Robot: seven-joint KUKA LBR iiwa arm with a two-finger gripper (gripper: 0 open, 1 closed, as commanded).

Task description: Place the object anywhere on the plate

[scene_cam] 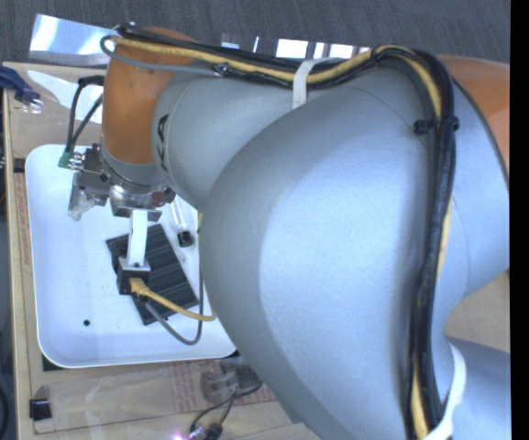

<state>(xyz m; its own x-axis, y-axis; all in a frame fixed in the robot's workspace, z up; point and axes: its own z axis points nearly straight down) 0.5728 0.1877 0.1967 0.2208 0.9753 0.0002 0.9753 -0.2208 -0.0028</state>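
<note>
My grey arm with its orange band [131,90] reaches across from the right and covers most of the view. The wrist points down over the left white bin [53,273], and the gripper [82,200] hangs low over the far left part of that bin. The wrist body hides what lies under it. A tiny dark speck [87,322] lies on the bin floor near the front left.
The bench's wooden edge [12,246] runs along the bin's left side. Blue-handled tools [12,85] lie at the far left corner. A small black block [39,406] sits on the bench in front of the bin.
</note>
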